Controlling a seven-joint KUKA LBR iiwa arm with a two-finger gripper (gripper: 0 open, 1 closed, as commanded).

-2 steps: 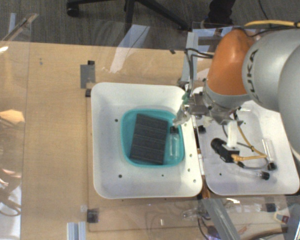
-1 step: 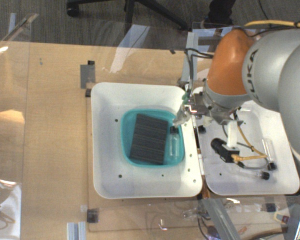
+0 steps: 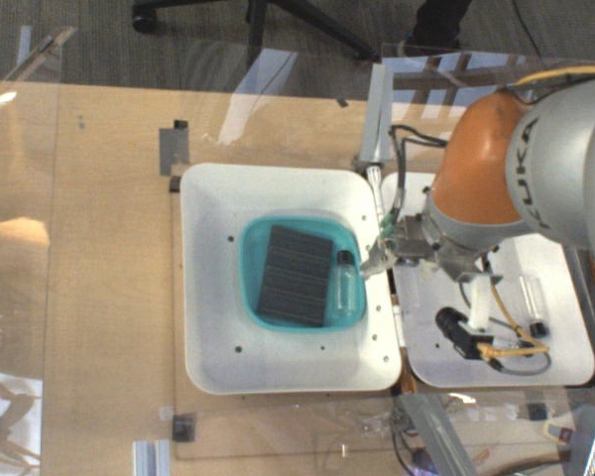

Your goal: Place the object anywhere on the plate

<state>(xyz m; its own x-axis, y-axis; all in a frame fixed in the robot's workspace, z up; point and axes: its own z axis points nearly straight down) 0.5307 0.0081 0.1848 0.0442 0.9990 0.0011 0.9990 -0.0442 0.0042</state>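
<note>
The small clear bottle [image 3: 345, 284] already lies at the teal plate [image 3: 263, 241]'s three o'clock edge beside the dark block [image 3: 296, 277]; I cannot tell the gripper [image 3: 385, 256]'s state, so retreat looks next.

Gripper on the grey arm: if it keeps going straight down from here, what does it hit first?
Probably the small clear bottle lying at the right edge of the teal plate, beside the dark ribbed block. The gripper hangs there, though depth is unclear.
</note>
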